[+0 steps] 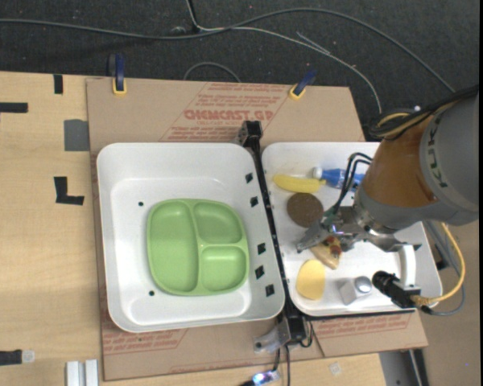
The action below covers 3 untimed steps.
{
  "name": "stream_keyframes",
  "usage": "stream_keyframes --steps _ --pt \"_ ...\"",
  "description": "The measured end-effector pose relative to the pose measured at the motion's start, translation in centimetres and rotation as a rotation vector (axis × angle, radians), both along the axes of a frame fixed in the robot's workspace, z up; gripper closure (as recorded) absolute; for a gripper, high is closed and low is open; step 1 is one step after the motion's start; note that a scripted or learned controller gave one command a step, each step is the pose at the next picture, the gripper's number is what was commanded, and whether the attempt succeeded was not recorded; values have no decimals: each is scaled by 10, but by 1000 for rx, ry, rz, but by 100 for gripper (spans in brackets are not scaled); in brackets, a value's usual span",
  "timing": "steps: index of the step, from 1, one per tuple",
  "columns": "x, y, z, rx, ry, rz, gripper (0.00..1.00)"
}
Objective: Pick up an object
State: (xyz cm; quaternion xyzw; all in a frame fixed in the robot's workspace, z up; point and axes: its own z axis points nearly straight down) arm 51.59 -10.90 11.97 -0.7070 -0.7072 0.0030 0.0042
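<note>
One gripper (328,240) hangs over the right bin (402,308), its grip impossible to judge; tan wedge (328,253) directly beneath.

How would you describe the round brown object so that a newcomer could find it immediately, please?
Look in the right-hand white bin, near its left wall. Just below the yellow banana lies the brown disc. It is the one dark, flat, round item there; the pale yellow piece lies further down.

Wooden bench (32,240) under cardboard sheet (225,111) (two white bins (113,167) atop).
</note>
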Motion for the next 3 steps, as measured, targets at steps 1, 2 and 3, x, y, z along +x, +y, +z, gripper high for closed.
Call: stream_keyframes --steps 1,2,3 --pt "1 -3 -36 -8 -12 -2 0" --pt "4 -3 -23 -8 -18 0 100" --pt "5 7 22 -1 -9 2 100"
